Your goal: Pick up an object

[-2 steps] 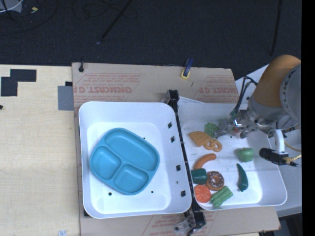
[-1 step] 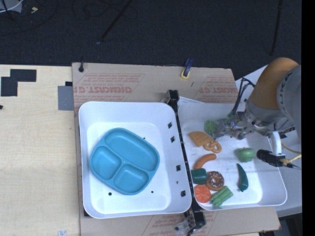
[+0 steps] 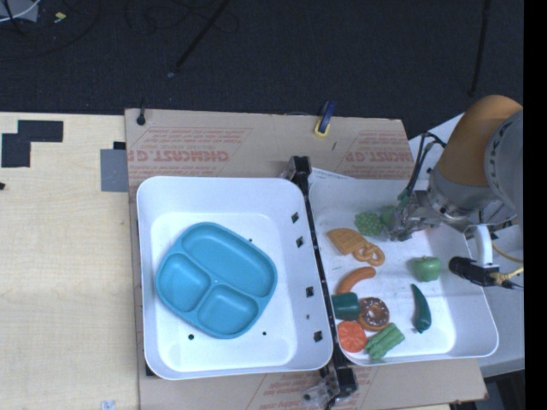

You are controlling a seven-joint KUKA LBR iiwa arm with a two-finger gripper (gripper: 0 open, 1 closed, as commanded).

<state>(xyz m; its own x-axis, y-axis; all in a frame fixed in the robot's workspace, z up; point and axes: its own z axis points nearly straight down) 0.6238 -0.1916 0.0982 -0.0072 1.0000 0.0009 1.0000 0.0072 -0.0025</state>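
Spanning the bench side by side are two shallow white bins, and the left bin (image 3: pixel 158 220) carries a blue divided plate (image 3: pixel 217 278) lying flat near its middle, well apart from everything the arm might want. The right bin (image 3: pixel 461 336) holds the small toy foods, gathered mostly toward its left and front, which leaves the far right corner free for the arm (image 3: pixel 479 156) to reach in from that side. The arm leans over the bin's back edge, and its gripper (image 3: pixel 408 219) sits low at the bin floor, just beside a small green leafy piece (image 3: pixel 369 223); that piece looks the likeliest target for the pick, though whether the pincer is apart or closed on it cannot be told from this slanted view, since dark hardware blurs the tips.

Further forward lie:
- an orange wedge (image 3: pixel 345 240) touching a pretzel (image 3: pixel 369 253)
- a sausage (image 3: pixel 355 278)
- a green apple (image 3: pixel 426 268), near the gripper's other side
- a dark green pepper (image 3: pixel 420 307)
- a chocolate doughnut (image 3: pixel 373 313) between a green block (image 3: pixel 345 305) and a green pod (image 3: pixel 385 342)
- a red slice (image 3: pixel 351 336) by the front wall

The close packing at the front would make a clean grasp harder there.
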